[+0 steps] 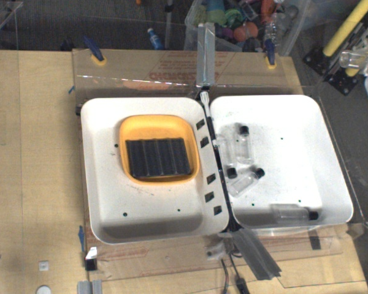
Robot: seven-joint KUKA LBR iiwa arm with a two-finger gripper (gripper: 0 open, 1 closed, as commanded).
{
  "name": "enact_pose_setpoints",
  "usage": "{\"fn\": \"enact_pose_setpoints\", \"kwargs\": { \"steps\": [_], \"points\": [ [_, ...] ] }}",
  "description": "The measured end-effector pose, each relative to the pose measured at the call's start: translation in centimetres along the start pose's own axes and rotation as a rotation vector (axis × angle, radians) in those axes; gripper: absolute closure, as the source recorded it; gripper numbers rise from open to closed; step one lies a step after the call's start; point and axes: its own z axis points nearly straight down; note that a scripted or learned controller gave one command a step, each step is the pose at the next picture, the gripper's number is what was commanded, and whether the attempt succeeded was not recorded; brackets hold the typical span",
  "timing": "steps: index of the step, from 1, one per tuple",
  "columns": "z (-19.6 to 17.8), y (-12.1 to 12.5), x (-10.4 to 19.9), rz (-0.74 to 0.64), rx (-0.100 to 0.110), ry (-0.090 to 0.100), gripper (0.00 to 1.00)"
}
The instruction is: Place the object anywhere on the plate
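An orange-yellow plate (156,123) with rounded corners lies in the left white bin (99,170), toward its back right. A black ribbed rectangular object (158,158) rests flat on the plate and covers most of its middle. In the right white bin (294,133) lie three clear plastic vials with black caps. One vial (240,141) is near the divider, a second (245,177) is just below it, and a third (292,212) is at the front edge.
A black-marked divider strip (210,164) runs between the two bins. Behind the bins stand a metal post (205,54) and a clear tub of colourful toys (245,8). A yellow tube (351,18) leans at the back right. Wooden bench surface surrounds the bins.
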Motion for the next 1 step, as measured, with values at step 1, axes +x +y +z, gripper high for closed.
{"fn": "enact_pose_setpoints", "kwargs": {
  "steps": [1],
  "points": [
    [0.03,0.16,-0.76,-0.128,0.0,0.0,1.0]
  ]
}}
